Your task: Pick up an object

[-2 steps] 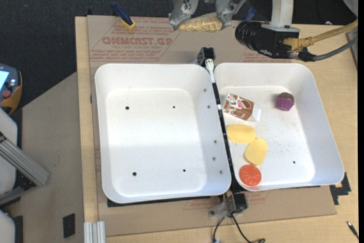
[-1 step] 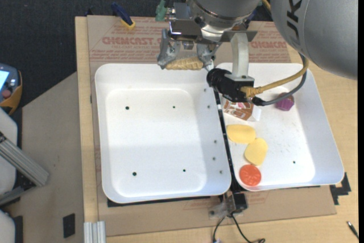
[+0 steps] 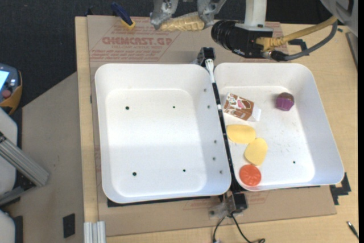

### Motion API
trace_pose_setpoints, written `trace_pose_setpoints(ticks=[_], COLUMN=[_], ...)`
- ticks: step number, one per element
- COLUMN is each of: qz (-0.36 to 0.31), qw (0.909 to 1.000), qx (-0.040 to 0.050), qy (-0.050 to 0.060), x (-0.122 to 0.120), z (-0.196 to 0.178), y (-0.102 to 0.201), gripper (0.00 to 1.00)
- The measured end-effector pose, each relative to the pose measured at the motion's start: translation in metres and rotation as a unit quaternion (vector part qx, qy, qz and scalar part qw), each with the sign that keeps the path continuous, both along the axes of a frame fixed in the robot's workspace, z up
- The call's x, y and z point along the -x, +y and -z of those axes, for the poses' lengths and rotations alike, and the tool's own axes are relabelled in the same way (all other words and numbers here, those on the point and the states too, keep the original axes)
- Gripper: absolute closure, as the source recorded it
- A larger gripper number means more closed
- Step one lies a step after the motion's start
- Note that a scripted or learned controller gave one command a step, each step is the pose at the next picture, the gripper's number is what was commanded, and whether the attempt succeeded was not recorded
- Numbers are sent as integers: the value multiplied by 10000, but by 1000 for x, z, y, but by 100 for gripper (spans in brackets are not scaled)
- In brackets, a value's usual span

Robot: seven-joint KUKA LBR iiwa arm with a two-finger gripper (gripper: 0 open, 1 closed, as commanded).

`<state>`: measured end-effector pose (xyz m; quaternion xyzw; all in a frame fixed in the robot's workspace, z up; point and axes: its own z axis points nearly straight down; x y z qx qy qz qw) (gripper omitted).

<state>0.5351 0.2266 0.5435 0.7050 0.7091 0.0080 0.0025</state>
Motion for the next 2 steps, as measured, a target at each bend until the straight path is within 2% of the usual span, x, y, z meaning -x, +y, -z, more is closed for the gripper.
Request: trace_pose_setpoints(ticks=[1, 2], qz=[34, 23], qw=[9999, 10000], qx=[59, 16], qy=[123, 26], x=[-3, 1], z=[85, 3], y=[-2, -2], gripper=[100, 100])
